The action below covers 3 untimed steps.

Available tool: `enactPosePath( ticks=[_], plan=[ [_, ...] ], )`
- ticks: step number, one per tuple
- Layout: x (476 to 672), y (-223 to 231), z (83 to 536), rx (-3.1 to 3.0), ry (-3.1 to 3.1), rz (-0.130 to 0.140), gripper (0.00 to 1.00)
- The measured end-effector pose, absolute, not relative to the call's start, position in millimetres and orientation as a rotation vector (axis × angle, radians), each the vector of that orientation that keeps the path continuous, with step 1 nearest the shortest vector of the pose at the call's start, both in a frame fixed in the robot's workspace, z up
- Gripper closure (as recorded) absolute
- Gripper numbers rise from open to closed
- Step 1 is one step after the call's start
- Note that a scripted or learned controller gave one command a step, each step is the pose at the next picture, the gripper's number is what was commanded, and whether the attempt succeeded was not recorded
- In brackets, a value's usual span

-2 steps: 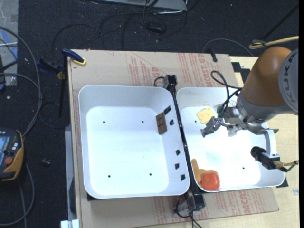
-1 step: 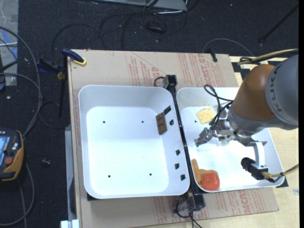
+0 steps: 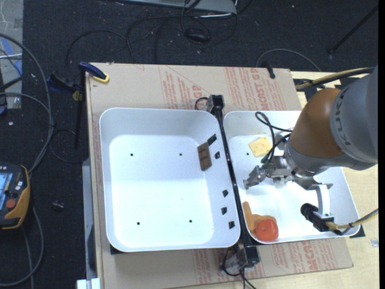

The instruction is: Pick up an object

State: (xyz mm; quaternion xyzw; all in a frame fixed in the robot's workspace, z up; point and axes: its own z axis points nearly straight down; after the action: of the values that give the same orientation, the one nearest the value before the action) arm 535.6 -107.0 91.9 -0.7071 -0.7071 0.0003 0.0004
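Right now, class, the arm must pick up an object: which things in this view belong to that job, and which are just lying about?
Belongs to the job:
- gripper
- yellow block, right bin
- red-orange object, right bin
- brown piece, left bin
- right bin
- left bin

Just lying about:
- blue-and-yellow clamp
- floor cables
- orange-edged device

White bins (image 3: 114, 179), orange-red object (image 3: 265, 227)

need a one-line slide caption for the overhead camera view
KUKA arm's gripper hovers in the right bin between a yellow block and an orange object.
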Motion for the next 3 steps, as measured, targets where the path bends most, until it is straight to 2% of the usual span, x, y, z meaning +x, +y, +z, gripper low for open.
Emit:
enactPosePath(
  ticks=[1,3],
  plan=[
    [535.7,-107.0,102.3,-2.221,-2.221,0.000,1.00],
    [545.4,-105.1,209.6,-2.222,-2.225,-0.004,1.00]
  ],
)
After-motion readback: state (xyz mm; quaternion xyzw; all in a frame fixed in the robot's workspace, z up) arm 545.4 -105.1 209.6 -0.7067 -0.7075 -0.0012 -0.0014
